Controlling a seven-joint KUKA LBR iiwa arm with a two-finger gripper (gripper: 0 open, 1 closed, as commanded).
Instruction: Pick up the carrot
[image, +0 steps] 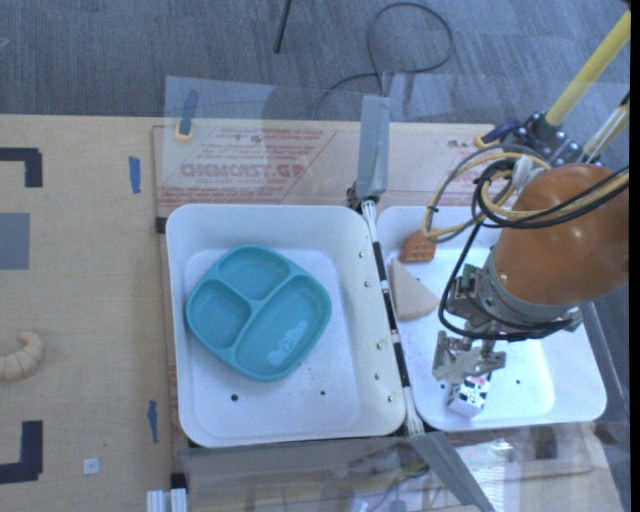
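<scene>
My gripper (465, 372) hangs low over the front left part of the right bin (575, 395), under the arm's orange wrist band (560, 235). A small white object with red and black marks (467, 400) lies just in front of the gripper, at or under its tip. An orange-brown piece (418, 247) lies in the right bin's far left corner; I cannot tell whether it is the carrot. A pale beige wedge (410, 293) lies just in front of that piece. The arm hides much of the right bin's middle.
The left bin (200, 400) holds a teal divided plate (259, 311). A ridge with white studs (384, 310) separates the bins. Cables (480, 200) loop off the arm above the right bin's back. A pale curved object (20, 356) lies on the bench at far left.
</scene>
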